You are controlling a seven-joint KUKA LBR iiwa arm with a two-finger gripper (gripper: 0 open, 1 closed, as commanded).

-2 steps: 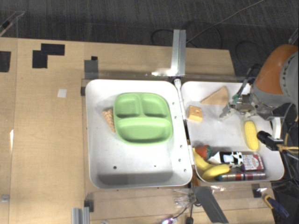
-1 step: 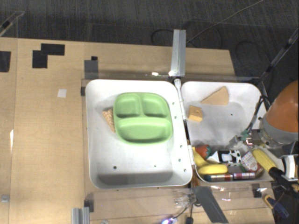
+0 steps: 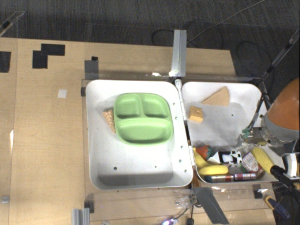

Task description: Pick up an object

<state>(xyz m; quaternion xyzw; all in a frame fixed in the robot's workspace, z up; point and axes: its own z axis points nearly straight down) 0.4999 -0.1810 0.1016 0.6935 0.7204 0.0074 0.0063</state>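
Nearest the camera, a heap is packed against the near wall of the right bin (image 3: pixel 220 130): a yellow banana (image 3: pixel 213 170), a marker (image 3: pixel 234 176) and a corn cob (image 3: pixel 262 158), crowded together. In the left bin (image 3: pixel 103 158), a green divided plate (image 3: pixel 142 117) is seen with a tan cracker (image 3: pixel 109 120) at its left edge. Farther right, a tan block (image 3: pixel 196 114) and a tan wedge (image 3: pixel 217 97) are set apart on bare floor. The gripper (image 3: pixel 250 137) is held over the heap's right end, near the cob; whether it is spread or closed cannot be told. A descent there could be blocked by crowded neighbours, or a rounded piece could be squeezed aside.
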